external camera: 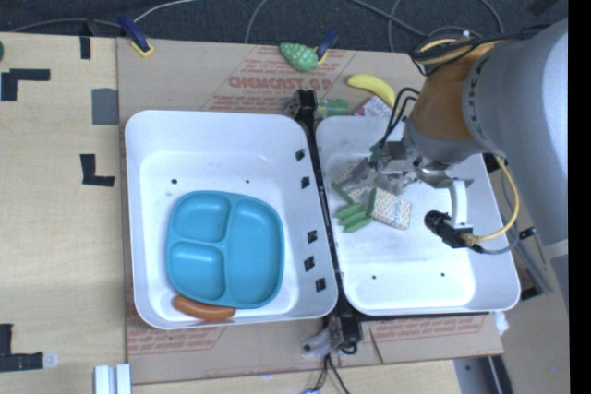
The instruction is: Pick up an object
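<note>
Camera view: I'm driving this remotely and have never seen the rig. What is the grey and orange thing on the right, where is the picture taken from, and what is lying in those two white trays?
The picture comes from one fixed camera above the bench, looking down at a slant. The grey and orange bulk is the robot arm, reaching in from the right. Its gripper hangs low over the right bin, near a green object and a small speckled packet. I cannot make out whether it holds anything. The left bin holds a blue divided plate and an orange sausage-like toy at its near edge. Behind the bins, on the cardboard, lie a yellow banana and a green lumpy toy.
</note>
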`<state>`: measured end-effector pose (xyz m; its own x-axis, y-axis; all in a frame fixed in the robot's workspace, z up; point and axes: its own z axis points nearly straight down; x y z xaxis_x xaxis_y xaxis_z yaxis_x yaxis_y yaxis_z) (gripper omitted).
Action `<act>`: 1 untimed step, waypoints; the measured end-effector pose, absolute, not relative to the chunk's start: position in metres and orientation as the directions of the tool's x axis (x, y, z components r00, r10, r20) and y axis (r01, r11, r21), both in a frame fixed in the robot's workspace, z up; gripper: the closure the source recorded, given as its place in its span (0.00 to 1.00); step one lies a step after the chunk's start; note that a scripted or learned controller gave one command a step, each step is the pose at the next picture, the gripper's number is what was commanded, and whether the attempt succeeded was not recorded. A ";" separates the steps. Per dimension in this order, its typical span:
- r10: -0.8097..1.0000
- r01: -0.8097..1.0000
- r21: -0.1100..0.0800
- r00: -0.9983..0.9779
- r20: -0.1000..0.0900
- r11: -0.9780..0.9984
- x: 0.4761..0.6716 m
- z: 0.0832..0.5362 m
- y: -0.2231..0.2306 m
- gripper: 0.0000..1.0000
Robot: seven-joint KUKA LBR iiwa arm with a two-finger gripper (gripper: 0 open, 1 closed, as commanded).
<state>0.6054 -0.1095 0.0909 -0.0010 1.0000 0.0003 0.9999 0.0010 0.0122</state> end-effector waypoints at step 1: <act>1.000 1.000 0.005 -0.002 -0.001 0.002 0.589 0.086 -0.095 0.00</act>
